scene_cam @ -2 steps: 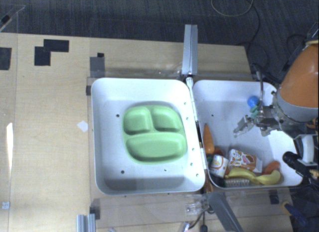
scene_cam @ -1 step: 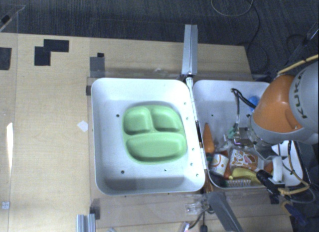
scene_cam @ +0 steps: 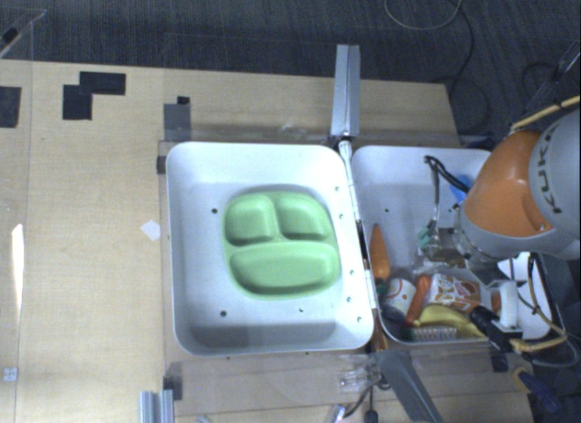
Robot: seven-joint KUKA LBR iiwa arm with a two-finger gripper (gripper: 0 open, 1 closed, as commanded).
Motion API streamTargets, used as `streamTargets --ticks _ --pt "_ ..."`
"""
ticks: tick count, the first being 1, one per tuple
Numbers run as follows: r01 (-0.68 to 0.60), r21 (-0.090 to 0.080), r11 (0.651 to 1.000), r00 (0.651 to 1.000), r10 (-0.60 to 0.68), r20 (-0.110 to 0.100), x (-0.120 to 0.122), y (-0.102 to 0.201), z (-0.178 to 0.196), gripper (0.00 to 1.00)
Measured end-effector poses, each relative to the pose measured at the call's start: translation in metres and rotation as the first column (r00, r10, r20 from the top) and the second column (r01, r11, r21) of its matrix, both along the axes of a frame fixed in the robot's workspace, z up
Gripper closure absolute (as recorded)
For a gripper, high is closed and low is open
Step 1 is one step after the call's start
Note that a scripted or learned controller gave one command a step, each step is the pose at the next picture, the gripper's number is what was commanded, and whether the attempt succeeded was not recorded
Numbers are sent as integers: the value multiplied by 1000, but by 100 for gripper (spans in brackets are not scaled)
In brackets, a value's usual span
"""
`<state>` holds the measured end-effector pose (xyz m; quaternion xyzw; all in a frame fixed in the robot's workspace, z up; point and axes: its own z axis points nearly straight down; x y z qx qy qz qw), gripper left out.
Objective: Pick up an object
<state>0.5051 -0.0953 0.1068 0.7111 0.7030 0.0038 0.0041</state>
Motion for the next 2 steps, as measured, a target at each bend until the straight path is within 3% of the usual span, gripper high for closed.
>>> streamTargets --ticks 1,2 --pt "344 1 939 939 -344 -7 39 21 105 100" --pt "663 2 749 749 -663 -7 43 -3 202 100"
